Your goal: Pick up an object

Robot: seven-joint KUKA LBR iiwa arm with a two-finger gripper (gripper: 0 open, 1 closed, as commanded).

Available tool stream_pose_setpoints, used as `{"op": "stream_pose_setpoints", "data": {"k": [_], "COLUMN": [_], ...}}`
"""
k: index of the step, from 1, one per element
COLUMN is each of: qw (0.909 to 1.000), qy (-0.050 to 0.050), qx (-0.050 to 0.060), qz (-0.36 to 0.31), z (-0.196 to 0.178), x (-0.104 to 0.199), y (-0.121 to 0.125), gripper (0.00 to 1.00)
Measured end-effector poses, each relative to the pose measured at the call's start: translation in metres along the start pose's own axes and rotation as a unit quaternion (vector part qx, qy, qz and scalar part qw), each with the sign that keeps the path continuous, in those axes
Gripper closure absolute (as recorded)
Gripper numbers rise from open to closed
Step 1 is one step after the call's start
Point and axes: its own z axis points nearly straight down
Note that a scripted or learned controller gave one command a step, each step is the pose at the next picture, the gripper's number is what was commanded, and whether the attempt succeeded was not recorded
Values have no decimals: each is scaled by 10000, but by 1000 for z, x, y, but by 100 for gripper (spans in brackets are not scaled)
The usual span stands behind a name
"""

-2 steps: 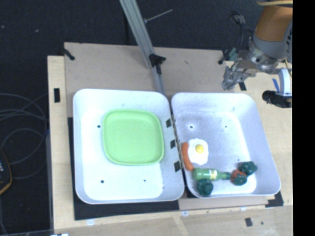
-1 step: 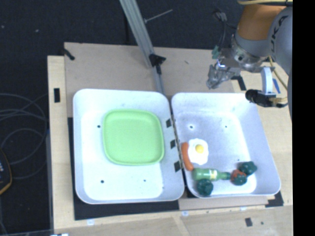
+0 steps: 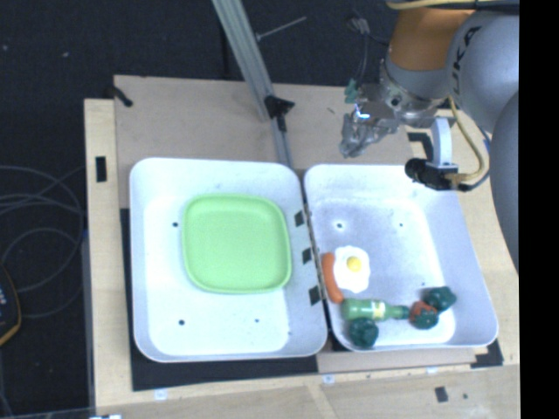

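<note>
At the near edge of the right white bin (image 3: 454, 234) lie a fried-egg toy (image 3: 351, 268), an orange carrot-like stick (image 3: 330, 278), a green bottle (image 3: 367, 309) and small green pieces. All look light, rigid plastic; the bottle's straight body seems the surest hold. The gripper (image 3: 356, 138) hangs above the bin's far rim; whether the jaws are open or closed cannot be told.

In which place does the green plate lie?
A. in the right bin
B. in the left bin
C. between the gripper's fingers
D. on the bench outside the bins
B: the green plate lies flat in the left bin, apart from the toys in the right bin.
</note>
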Motion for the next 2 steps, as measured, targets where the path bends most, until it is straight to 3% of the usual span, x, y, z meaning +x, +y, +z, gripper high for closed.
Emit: {"op": "stream_pose_setpoints", "data": {"k": [2], "qw": [10000], "qy": [-2], "qx": [10], "qz": [1], "z": [20], "x": [115], "y": [-13], "gripper": [100]}}
